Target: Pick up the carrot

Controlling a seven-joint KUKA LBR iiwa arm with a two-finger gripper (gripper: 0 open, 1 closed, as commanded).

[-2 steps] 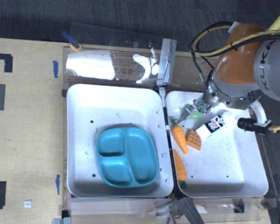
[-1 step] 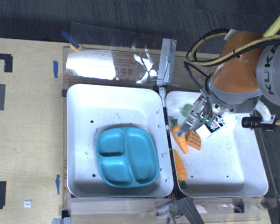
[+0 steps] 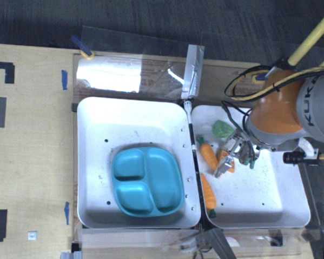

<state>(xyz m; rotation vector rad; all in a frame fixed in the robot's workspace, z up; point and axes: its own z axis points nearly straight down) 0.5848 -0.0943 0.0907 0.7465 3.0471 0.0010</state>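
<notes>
camera view is taken from above the bench (image 3: 31, 146), where two shallow white bins are set side by side, their inner rims touching along a shared divide.

the left bin (image 3: 97, 123) is occupied by a blue divided plate (image 3: 147, 180), which is laid toward the 5 o'clock part of the bin floor. three compartments are seen in the plate, and nothing is seen lying in any of them. a few dark specks are scattered over the bare white floor around it.

the right bin (image 3: 266, 202) is reached into by the grey arm (image 3: 293, 111) from 3 o'clock, its orange band seen above the wrist. the gripper (image 3: 225, 165) is lowered over the 10 o'clock part of this bin. a small orange piece is seen right at its fingertips, but whether it is gripped cannot be told; how wide the fingers stand cannot be told either.

two carrots are seen in the right bin. the upper carrot (image 3: 208, 156) is laid near the divide, just beside the gripper at its 9 o'clock, tilted, with its green end toward 11 o'clock. the lower carrot (image 3: 208, 193) is laid against the left wall at about 8 o'clock of the bin, its dark green end pointed toward 6 o'clock. a pale green item (image 3: 222, 129) is rested at the bin's 11 o'clock, partly covered by the wrist.
</notes>
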